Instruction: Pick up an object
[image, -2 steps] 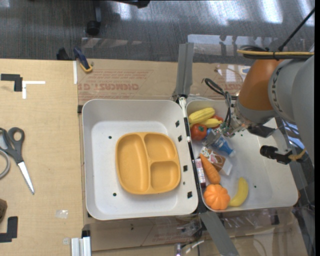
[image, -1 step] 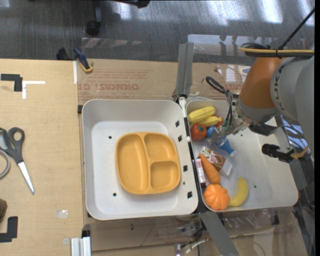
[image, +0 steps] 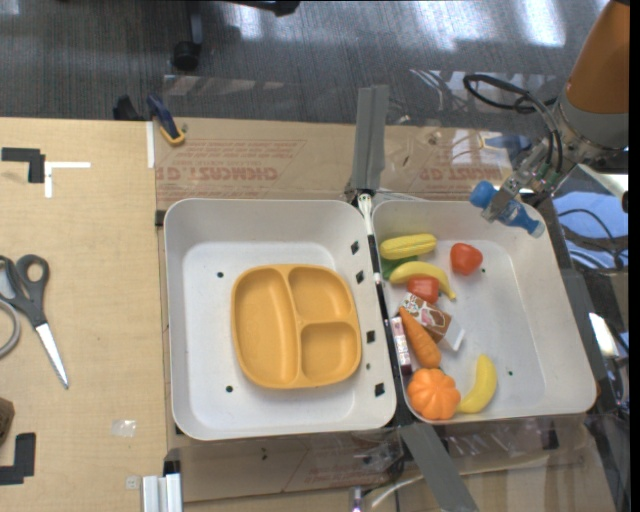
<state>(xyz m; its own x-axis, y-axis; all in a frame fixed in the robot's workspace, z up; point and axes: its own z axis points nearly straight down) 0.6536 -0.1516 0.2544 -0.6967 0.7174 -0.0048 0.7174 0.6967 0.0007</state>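
While the gripper (image: 517, 197) hangs at two o'clock, a blue cylindrical object (image: 508, 209) sits between its fingers. It is pale-ended, tilted.

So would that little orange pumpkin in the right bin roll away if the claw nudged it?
Probably a bit: the pumpkin looks round and smooth, so it might roll or slip. It is crowded by the carrot and a banana, which could stop it. It looks like light plastic.
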